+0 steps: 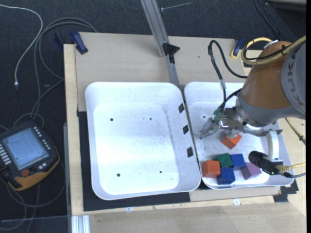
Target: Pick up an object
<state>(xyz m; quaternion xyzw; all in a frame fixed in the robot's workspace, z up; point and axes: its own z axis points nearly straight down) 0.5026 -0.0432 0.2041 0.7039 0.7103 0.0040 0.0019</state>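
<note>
The jaws (208,128) are seen spread open over the right bin (194,98). Two blue cubes (237,160), two orange blocks (211,168), one green (224,159) and one purple (251,170) are counted near the tabletop's front edge.

Count of things on the bench, kind by kind

There are two white bins: the left bin (133,140) and the right bin (204,98). Small blocks number six, all in the right bin: two orange blocks (211,168) (232,140), two blue blocks (237,160) (226,176), one green block (224,159) and one purple block (251,170), though another may sit hidden under the arm (272,86). One arm, one gripper (210,128), one handheld control pad (24,152) on the floor, and two blue clamps (77,41) (237,46) at the bench's far edge.
</note>
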